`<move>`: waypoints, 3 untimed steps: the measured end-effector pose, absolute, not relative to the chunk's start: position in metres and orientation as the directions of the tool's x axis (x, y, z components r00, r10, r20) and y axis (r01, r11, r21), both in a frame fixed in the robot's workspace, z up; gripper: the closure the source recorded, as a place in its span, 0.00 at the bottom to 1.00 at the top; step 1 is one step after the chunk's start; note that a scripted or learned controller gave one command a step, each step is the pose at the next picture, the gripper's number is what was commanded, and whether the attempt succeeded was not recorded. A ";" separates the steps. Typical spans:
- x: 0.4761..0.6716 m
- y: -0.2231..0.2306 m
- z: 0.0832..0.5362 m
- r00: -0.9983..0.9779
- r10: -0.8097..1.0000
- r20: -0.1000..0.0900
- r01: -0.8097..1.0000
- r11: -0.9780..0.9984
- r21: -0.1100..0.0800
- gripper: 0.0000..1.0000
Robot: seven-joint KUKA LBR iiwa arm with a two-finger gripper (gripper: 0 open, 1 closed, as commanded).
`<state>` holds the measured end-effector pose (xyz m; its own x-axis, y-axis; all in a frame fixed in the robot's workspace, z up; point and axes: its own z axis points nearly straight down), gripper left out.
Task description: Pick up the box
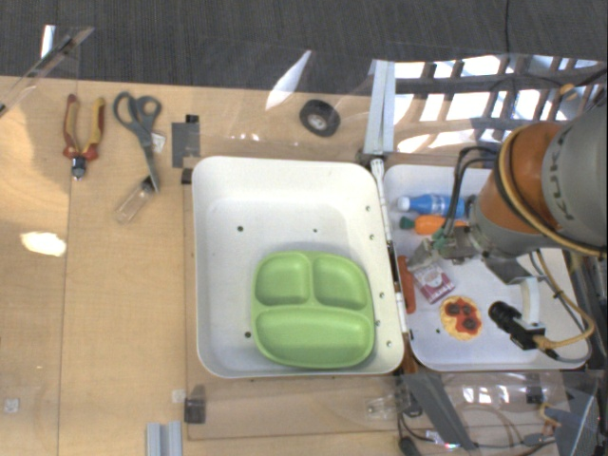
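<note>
1. The gripper (445,247) hangs low over the right bin (446,351), with the arm reaching in from its right. From this slant we cannot tell whether it is spread or pressed together, because the wrist hides the working end. We see nothing held in it.
2. We take the box (433,283) to be the small pale packet with a red face. It lies flat on the bin floor just below the gripper in the view. It is close to the gripper, but we cannot say whether they touch.
3. Other things crowd the gripper. A blue bottle (425,203) and an orange piece (429,223) lie just above it. A red-brown stick (407,289) lies to its lower left along the bin wall, just beside the box. A round pizza toy (463,318) lies below it, past the box.
4. A green plate (312,309) sits in the left bin (228,255), well off to the gripper's left and out of play.
5. Risk: the box looks low and flat, so a closing grip may skate over its top and come up with nothing.
6. Risk: the stick is tight against the box. It could get caught in the same bite, or it could wedge the box against the wall.
7. Risk: the box looks light. A glancing touch could skid it toward the pizza toy, away from the gripper.
8. Risk: if the gripper comes down slightly high in the view, it meets the orange piece or the bottle instead of the box.
</note>
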<state>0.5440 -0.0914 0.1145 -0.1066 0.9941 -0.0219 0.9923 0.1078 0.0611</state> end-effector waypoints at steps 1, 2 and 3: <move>0.544 -0.098 0.093 -0.056 0.998 -0.020 0.998 0.056 0.025 0.00; 0.545 -0.094 0.102 -0.065 0.998 -0.015 0.998 0.065 0.024 1.00; 0.522 -0.046 0.210 0.074 0.997 0.000 0.997 -0.074 0.007 1.00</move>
